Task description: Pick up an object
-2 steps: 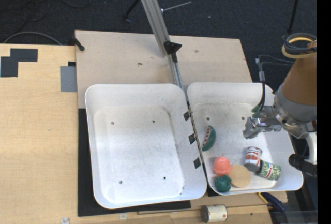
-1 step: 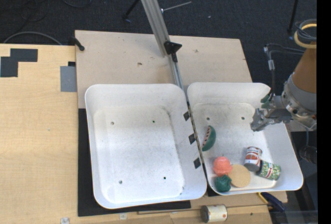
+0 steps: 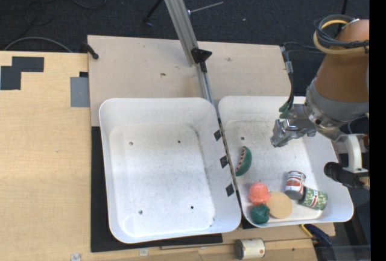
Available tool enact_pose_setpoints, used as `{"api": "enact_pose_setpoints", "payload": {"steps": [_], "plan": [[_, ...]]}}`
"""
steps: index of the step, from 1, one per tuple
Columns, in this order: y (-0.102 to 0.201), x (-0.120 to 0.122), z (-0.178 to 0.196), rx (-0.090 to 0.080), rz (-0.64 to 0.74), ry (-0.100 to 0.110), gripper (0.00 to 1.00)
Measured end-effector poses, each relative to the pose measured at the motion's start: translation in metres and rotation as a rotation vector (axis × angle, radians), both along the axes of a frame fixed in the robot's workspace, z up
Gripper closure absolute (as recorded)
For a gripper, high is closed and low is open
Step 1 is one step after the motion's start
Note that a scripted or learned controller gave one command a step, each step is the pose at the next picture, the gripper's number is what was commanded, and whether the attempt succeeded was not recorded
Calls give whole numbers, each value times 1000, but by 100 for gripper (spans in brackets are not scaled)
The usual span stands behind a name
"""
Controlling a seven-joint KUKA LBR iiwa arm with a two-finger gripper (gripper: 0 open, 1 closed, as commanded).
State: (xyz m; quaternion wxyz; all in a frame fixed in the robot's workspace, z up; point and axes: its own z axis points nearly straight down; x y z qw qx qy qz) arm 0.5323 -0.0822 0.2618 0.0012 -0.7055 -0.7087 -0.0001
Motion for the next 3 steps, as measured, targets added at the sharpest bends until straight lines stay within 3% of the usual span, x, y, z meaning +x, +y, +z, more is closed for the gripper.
{"api": "enact_pose_setpoints", "payload": {"steps": [1, 3], "plan": [[47, 9, -19, 1, -1, 4, 100], [152, 29, -13, 0, 0, 1, 100]]}}
